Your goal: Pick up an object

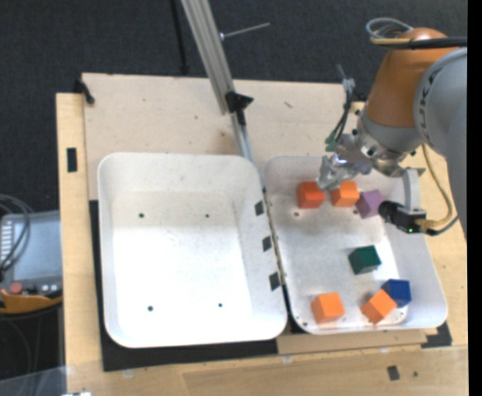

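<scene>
A: Where are we w/ the pick? We see the hand [337, 172] low over the far end of the right bin [418, 258], just above the gap between two orange blocks.

B: Yep. Red-orange block [310, 195] on one side, lighter orange block [345, 193] on the other, purple block [368, 203] touching or just beside that one. Tight cluster.

A: So what could go wrong, imo?

B: Crowding. If we close here, a finger may land on top of a block instead of beside it, or we shove one block into its neighbour and get nothing. Could also pinch two at once and have both slip out on the lift.

A: And the bin wall is near, so a pushed block might jam vs. the rim.

B: Agreed. Other targets are easier: green block [364, 259] sits well apart mid-bin; the blue block [397, 291] and two more orange blocks [328, 307] are at the near end.

A: Hand state?

B: We can't tell how far it's spread; the wrist hides the tips. We see nothing between them, so we don't call it a grasp. Whether it touches a block, unclear too.

A: Left bin [113, 176] is not in play.
</scene>
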{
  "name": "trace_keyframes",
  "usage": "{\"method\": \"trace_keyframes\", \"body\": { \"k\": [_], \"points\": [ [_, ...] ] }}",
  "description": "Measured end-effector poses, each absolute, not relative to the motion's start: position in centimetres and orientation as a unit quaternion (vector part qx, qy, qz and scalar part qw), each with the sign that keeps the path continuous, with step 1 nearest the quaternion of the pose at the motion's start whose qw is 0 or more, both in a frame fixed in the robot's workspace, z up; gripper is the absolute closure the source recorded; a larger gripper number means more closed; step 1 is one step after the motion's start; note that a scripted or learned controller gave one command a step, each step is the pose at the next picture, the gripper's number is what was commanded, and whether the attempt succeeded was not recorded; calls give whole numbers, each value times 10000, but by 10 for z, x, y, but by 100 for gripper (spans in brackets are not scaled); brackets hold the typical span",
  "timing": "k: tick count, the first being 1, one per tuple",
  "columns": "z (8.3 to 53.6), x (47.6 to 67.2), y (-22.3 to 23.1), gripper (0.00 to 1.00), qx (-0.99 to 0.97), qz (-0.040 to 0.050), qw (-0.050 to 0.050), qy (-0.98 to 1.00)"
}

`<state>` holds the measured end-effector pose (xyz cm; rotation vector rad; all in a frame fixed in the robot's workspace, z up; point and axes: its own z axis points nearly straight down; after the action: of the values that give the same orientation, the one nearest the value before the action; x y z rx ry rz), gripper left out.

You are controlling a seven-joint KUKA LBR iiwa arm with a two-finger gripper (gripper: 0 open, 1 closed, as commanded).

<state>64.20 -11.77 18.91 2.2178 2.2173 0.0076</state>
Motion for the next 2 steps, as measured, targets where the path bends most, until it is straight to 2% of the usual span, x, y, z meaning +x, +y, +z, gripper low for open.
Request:
{"method": "trace_keyframes", "body": {
  "k": [2],
  "points": [
    [265, 644, -121, 100, 7050, 18, 19, 7092]
  ]
}}
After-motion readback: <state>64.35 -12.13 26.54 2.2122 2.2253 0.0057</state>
